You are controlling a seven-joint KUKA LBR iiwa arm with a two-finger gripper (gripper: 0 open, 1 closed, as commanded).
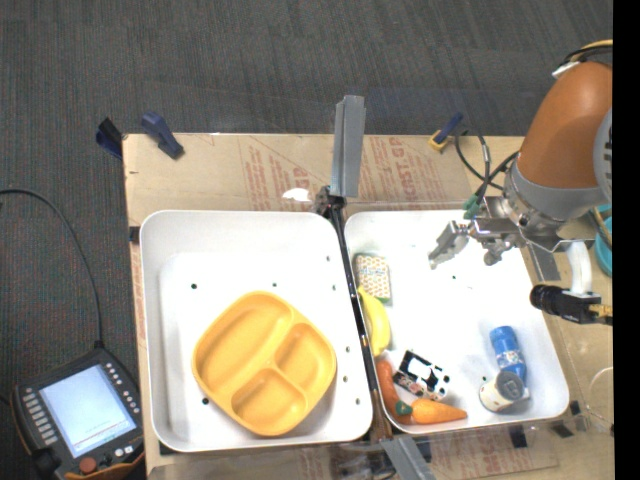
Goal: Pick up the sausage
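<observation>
Reddish sausage point(385, 382) lies at the right bin's point(545, 343) near-left edge, wedged beside carrot point(437, 412) and banana point(375, 320). Fingers point(441, 247) hover open, empty, well apart. Risk: crowding neighbours cause a misgrasp.

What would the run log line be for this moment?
arm: above right bin | gripper: open, holding nothing | sausage: by bin's left wall, untouched | status: not yet picked

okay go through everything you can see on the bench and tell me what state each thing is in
hand: above the right bin, nothing between its fingers
sausage: lying at the right bin's left wall
carrot: lying flat at the front wall
blue bottle: on its side
banana: lying against the left wall
yellow plate: flat in the left bin, compartments bare
</observation>
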